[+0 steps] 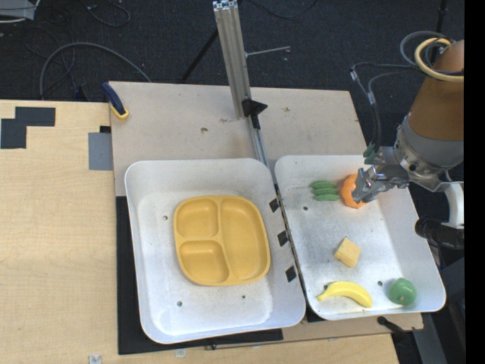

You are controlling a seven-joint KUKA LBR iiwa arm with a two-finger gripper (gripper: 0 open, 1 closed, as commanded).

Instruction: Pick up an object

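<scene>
Orange, round, toy-like plastic: a small carrot-coloured piece with green leaves (pixel 341 191) lies in the right-hand shallow white bin (pixel 424 294), up near that bin's far edge. Landmark for everything below is this orange piece.

Two-finger gripper (pixel 366 186) on the grey arm sits directly at the orange piece's right flank, touching or nearly so; metal parts overlap its edge from here. Cannot tell how the gripper is set, nor whether the orange body is actually caught.

Long axis of the orange piece runs roughly left to right, green leafy end pointing away from the gripper, orange end toward it. So the target lies just left of the tool, almost beneath it. Judgement: any grasp turns on closing across the orange end, not the leaves.

Other things, placed from the orange piece:
- pale yellow cheese-like wedge (pixel 348 252), toward the viewer, well apart.
- yellow plastic banana (pixel 345 293), farther toward the viewer.
- green rounded fruit (pixel 401 291), toward the viewer and right.
- yellow three-compartment plastic plate (pixel 221 240), far left, in the neighbouring bin.
</scene>
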